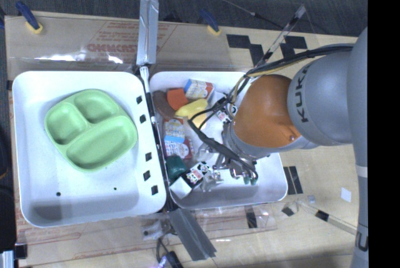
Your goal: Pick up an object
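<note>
Two bins [25, 154]; gripper [215, 173] low in right bin, grip state unclear.

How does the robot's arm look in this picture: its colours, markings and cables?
The arm is smooth grey, with black KUKA letters on its side. A rounded orange band sits above the wrist. Black cables run along it. The pincer is a small assembly of metal parts.

Even overhead light, white bins [25, 135] bright, soft shadows under the arm [312, 104], slightly soft, grainy focus
</note>
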You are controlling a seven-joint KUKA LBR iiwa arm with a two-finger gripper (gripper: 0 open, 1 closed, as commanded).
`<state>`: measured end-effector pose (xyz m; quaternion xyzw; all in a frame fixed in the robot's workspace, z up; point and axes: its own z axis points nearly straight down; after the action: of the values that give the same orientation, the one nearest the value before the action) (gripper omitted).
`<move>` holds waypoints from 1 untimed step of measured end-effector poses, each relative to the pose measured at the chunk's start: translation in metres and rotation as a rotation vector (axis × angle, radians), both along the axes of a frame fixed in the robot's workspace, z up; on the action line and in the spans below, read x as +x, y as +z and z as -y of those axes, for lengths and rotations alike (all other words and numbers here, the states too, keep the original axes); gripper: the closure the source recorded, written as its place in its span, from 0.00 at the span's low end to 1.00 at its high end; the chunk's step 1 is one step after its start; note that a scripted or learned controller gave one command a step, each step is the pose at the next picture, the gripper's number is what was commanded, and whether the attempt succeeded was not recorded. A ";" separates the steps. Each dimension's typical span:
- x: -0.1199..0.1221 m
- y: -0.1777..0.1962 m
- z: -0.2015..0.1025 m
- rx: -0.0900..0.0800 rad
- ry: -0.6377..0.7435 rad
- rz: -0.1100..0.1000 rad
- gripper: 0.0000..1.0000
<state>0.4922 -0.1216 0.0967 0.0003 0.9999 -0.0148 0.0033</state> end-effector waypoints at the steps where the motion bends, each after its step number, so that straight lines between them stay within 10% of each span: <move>1: 0.015 0.000 -0.014 0.017 -0.097 -0.007 1.00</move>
<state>0.5067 -0.1072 0.0970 0.0487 0.9988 -0.0064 -0.0008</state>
